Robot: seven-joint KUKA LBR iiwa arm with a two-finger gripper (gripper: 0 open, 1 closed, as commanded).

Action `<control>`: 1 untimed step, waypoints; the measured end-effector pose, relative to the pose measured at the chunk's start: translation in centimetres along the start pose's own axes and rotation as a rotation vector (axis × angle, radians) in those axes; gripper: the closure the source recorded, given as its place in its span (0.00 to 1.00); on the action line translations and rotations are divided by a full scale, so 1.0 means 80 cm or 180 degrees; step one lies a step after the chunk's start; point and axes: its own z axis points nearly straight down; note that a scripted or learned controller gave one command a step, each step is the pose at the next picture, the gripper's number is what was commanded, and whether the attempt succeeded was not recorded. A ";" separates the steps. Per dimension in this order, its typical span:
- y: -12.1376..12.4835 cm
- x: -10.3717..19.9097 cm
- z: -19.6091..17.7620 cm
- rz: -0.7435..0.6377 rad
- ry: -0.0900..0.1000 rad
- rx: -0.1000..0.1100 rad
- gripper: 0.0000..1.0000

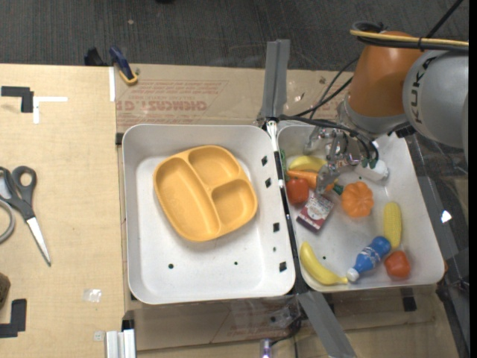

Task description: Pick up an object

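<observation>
A pale wooden bench point(59, 222) carries two white bins, the right bin point(422, 222) crowded with toy food. Nearest me, well below the claw point(328, 171), lie a banana point(319, 268), a blue bottle point(370, 256) and a red fruit point(398, 264). Closer in, a small red packet point(316, 211) sits just beneath its tips, a tomato point(297, 191) to its left, an orange pumpkin point(357, 199) to its right. Whether the claw is spread or pinched I cannot tell. My worry: with the pieces packed so tightly, it may nudge a neighbour or catch two and lose both.
</observation>
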 end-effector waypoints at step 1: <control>-0.001 0.042 0.000 0.0228 0.0002 -0.0001 0.00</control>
